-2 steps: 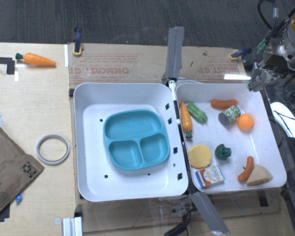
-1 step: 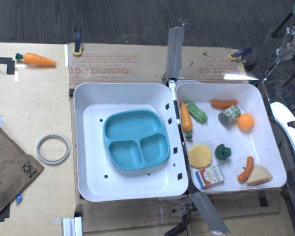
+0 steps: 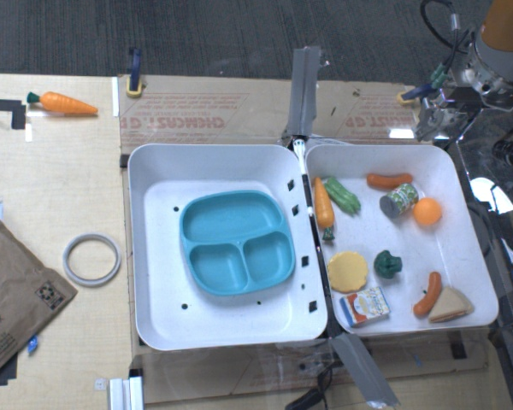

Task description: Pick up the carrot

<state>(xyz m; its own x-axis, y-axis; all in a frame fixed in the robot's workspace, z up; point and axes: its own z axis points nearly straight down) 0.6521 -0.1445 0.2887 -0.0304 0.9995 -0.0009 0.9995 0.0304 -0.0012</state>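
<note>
Here I see the carrot [image 3: 323,207] against the right bin's [image 3: 463,196] left wall; gripper [image 3: 445,101] above the bin's far corner, finger state indiscernible.

Both bins [image 3: 145,229] look like smooth white plastic with a soft sheen. The teal tray [image 3: 237,242] is glossy plastic. The worktop [image 3: 51,178] shows pale matt wood, with brown cardboard [image 3: 214,109] beyond. The carrot [image 3: 324,205] looks smooth, slightly shiny plastic.
</note>
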